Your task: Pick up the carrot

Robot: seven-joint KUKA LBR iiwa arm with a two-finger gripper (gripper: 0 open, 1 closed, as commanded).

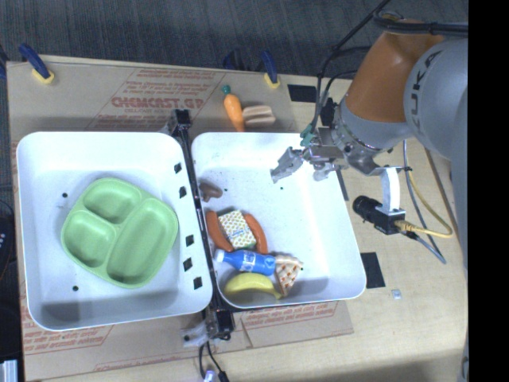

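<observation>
Cardboard behind the right bin [334, 237] bears the carrot [233, 110], while the gripper [301, 165] hovers nearby, fingers spread and holding nothing.

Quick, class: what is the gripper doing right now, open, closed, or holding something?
Gripper: open, holding nothing, over the right bin's upper right part. The carrot lies outside the bin, on the bench beyond its far edge.

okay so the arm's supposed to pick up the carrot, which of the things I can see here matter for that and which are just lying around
For the job:
carrot, on the cardboard behind the right bin
gripper, over the right bin's far end

Lying about:
green tray in the left bin
banana
blue bottle
hot dog
wafer piece
bun beside the carrot
</observation>
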